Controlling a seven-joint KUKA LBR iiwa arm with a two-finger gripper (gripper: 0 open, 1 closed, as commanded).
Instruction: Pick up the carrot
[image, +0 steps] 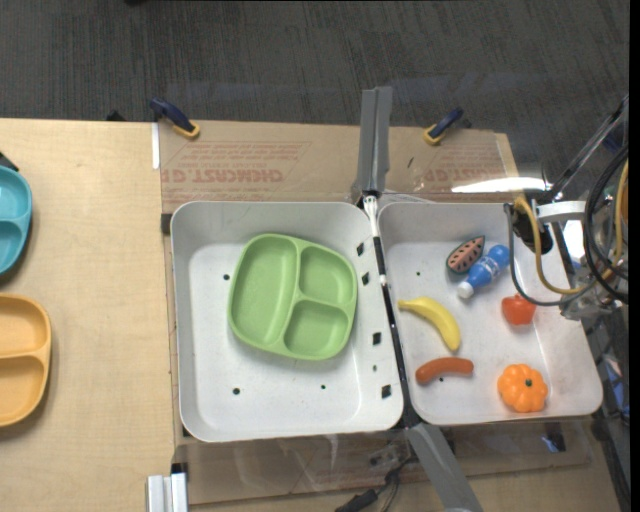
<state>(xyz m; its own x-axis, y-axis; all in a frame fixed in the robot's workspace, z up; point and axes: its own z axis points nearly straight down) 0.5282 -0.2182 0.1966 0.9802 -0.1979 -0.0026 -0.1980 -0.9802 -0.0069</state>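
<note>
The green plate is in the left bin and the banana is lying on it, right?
Not quite. The green plate is in the left bin, but the banana lies in the right bin, as the camera view shows.

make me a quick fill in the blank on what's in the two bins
The green plate lies in the ____ bin.
The banana lies between the blue bottle and the ____.
The pumpkin sits in the right bin's near ____ corner.

Missing words: left; sausage; right
</note>
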